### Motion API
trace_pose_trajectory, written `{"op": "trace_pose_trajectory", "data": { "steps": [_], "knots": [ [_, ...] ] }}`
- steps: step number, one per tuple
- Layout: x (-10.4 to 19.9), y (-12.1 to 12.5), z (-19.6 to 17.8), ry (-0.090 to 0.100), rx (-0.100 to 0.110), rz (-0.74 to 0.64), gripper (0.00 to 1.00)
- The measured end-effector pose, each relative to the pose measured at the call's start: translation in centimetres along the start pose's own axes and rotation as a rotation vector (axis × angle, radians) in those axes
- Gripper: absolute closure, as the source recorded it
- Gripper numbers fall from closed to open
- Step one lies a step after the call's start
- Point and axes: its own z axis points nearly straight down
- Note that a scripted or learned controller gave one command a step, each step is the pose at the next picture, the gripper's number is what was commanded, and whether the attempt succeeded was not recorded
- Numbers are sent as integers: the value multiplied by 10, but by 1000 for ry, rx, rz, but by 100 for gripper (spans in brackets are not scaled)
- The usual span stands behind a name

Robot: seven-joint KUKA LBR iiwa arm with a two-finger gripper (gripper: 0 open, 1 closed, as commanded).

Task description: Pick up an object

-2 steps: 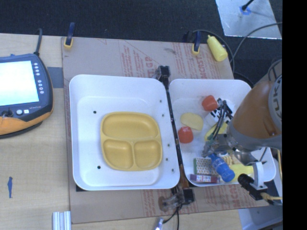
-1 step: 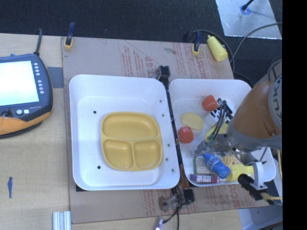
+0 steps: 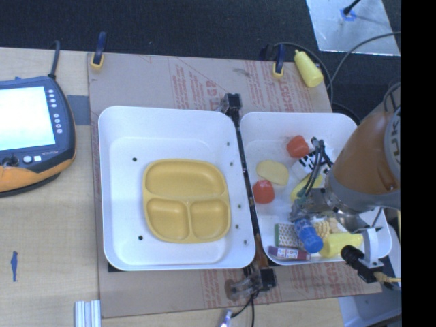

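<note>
The right bin holds several small objects: an orange-red piece, a pale yellow disc, a red round item, a blue cylinder, a yellow block, a speckled green-and-white packet and a dark red tube. My gripper hangs low over this bin's middle right, just above the blue cylinder and the packet. The grey wrist and orange band cover much of it. Nothing is visibly held.
The left bin carries a yellow divided plate. A tablet with an orange case lies at the far left of the bench. A yellow object and clamps sit along the back edge of the board.
</note>
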Motion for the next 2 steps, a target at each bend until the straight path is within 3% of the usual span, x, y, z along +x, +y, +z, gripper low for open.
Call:
{"op": "trace_pose_trajectory", "data": {
  "steps": [1,2],
  "knots": [
    [0,0,0,0,0,0,0],
    [7,-1,21,2,1,10,0]
  ]
}}
